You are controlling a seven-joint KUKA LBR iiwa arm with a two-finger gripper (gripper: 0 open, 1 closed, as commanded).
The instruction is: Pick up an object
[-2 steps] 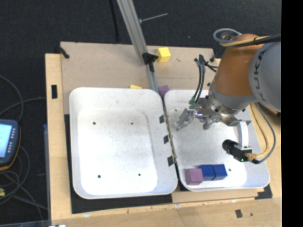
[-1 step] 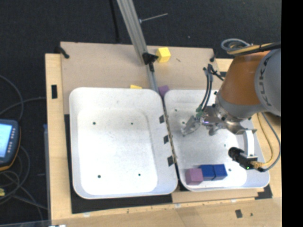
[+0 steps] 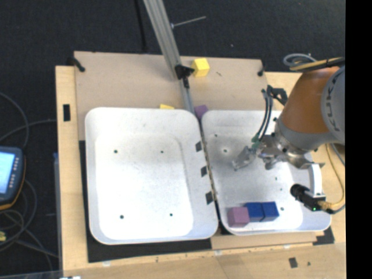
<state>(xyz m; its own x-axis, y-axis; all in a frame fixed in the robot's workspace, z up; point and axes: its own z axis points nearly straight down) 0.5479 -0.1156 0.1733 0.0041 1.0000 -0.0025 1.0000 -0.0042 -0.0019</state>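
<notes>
In the right bin [image 3: 232,127], near its front edge, a purple block [image 3: 238,215] lies beside a blue block [image 3: 261,211]; the two touch. My gripper [image 3: 254,161] hangs over the middle of this bin, some way behind the blocks. It is open, its fingers [image 3: 240,162] spread apart with nothing between them. The grey and orange arm [image 3: 311,106] comes in from the right.
The left bin [image 3: 93,156] sits beside the right one. A slanted metal rail [image 3: 165,34] crosses behind the bins. A yellow block [image 3: 201,67], a small yellow piece [image 3: 167,106] and a purple block [image 3: 201,110] lie on the bench behind the bins.
</notes>
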